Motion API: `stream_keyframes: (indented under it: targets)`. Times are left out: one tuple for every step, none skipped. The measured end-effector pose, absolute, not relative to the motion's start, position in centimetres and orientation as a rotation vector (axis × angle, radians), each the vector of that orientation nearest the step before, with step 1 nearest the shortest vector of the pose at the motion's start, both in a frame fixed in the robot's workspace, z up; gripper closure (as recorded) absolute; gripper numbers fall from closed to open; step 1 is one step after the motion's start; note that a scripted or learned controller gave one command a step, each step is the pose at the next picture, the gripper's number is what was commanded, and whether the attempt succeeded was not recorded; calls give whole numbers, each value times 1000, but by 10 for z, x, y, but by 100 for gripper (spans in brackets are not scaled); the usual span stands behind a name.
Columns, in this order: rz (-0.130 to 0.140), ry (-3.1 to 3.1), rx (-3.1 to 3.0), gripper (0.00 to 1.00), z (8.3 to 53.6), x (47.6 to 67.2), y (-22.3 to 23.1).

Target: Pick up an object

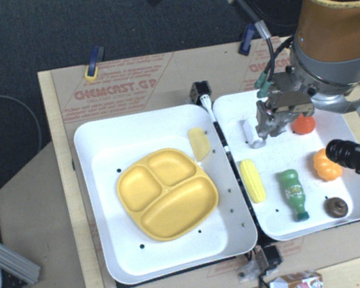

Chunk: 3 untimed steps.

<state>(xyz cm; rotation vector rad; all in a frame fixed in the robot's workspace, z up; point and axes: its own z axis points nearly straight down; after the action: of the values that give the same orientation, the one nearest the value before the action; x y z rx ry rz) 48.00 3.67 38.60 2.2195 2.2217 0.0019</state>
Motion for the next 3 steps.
stream_keyframes:
  targets:
    - [10, 2230, 2210, 100, 418, 479, 108]
    - [-9, 2208, 2236, 100, 378, 484, -6]
    - [-5, 2236, 2215, 100, 346, 479, 96]
